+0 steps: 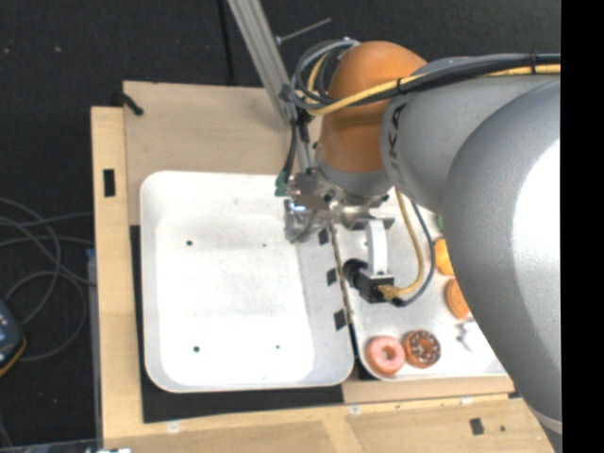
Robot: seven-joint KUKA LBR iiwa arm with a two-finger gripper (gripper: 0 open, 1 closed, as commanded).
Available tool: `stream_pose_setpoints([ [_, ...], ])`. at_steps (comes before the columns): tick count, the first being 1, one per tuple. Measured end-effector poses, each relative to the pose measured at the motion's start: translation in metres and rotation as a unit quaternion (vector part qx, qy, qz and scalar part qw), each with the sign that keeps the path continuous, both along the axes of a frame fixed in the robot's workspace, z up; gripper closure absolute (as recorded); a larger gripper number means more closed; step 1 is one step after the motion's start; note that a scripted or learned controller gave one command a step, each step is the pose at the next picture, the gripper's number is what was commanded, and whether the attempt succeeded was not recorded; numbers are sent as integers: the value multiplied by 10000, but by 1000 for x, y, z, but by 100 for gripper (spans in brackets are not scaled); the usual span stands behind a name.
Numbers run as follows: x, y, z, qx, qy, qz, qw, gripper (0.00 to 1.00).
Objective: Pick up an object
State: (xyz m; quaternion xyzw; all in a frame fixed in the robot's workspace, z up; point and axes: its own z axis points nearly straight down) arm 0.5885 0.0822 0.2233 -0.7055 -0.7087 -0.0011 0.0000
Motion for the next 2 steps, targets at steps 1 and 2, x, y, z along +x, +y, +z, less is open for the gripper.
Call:
stream_pose_setpoints([
  [1, 0, -3, 10, -6, 2, -23, 10000, 100],
  [2, -56, -64, 20, -13, -1, -46, 10000, 100],
])
